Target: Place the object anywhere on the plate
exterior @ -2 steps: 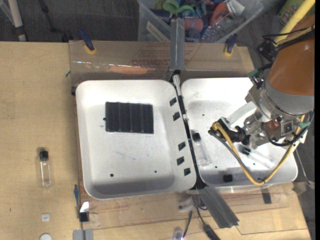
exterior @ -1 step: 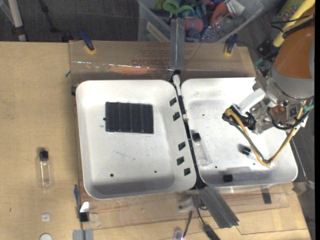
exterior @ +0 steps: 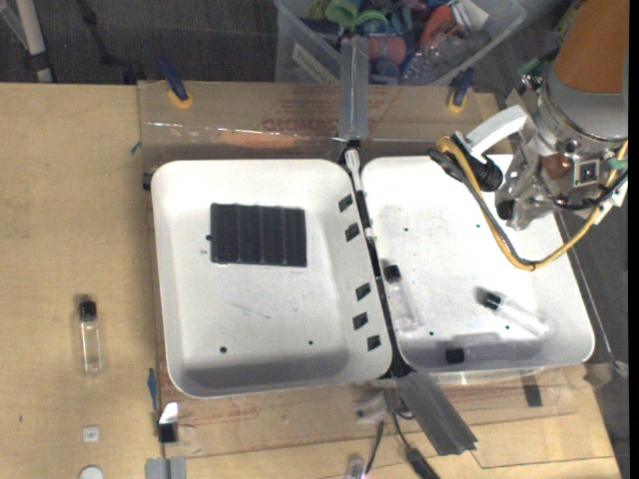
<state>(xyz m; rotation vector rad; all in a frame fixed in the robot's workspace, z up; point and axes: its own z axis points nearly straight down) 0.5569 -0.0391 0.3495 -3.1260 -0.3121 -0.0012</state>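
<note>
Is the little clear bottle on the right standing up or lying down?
Lying down. The clear vial rests flat on the right bin floor, black cap pointing up-left.

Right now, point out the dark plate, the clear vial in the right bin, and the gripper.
dark plate (exterior: 259, 235): camera view, centre of its ribbed top.
clear vial (exterior: 511, 310): camera view, mid-body.
gripper (exterior: 518, 211): camera view, at its fingertips.

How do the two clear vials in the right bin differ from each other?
The left vial lies against the bin's left wall, near the divider, running roughly top to bottom with its black cap at the far end. The right vial lies out on the bin floor toward the near right corner, angled diagonally, with its cap pointing up-left. Both are clear, black-capped, and lying flat in the right bin.
</note>
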